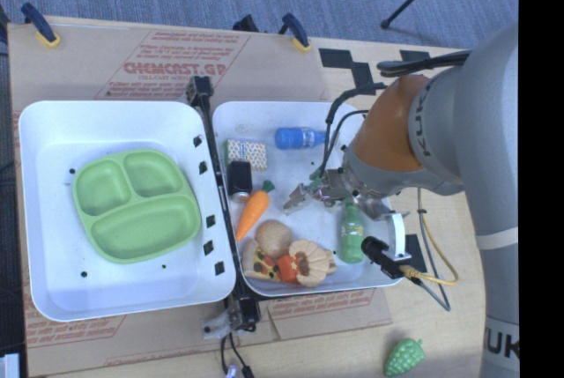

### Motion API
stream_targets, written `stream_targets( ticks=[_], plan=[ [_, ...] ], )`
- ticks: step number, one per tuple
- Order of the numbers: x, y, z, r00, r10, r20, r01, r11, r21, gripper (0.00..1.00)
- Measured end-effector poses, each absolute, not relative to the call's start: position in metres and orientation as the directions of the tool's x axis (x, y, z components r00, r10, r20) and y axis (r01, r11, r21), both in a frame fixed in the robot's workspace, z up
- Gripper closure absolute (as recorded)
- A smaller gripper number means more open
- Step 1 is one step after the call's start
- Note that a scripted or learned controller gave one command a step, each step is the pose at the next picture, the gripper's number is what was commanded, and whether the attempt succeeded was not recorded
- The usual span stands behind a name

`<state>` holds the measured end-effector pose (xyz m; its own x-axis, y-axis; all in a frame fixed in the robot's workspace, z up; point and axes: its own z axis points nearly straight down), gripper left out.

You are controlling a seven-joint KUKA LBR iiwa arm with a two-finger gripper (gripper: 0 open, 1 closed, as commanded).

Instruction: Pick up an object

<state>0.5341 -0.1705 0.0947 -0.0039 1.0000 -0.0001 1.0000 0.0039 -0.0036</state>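
Note:
My gripper (301, 195) hangs over the middle of the right bin (291, 114), on the grey arm with its orange band (388, 134) coming in from the right. It is just right of the carrot (252, 213) and above the brown ball (272, 237). A green bottle (352, 234) lies close under the wrist, partly covered by it. A blue bottle (298, 137) lies near the bin's far wall. Nothing shows in the gripper's grasp.
The right bin also holds a checkered box (247, 153), a black block (239, 177), a pizza slice (269, 265) and a tan pumpkin-like toy (310, 262). A green divided plate (137, 204) sits in the left bin (44, 191). Green toy grapes (404, 357) lie outside on the bench.

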Motion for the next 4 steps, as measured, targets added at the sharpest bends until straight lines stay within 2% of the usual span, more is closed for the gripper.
stream_targets(
  ticks=[1,2,3,4],
  plan=[
    [0.567,-0.092,0.112,-0.009,1.000,-0.001,1.000,0.009,-0.002,0.00],
    [0.631,-0.102,0.091,-0.007,1.000,0.001,1.000,0.007,-0.004,0.00],
    [0.631,-0.101,0.101,-0.012,1.000,0.002,1.000,0.012,-0.006,1.00],
    [0.657,-0.073,0.251,-0.007,1.000,0.000,1.000,0.007,0.001,1.00]
  ],
)
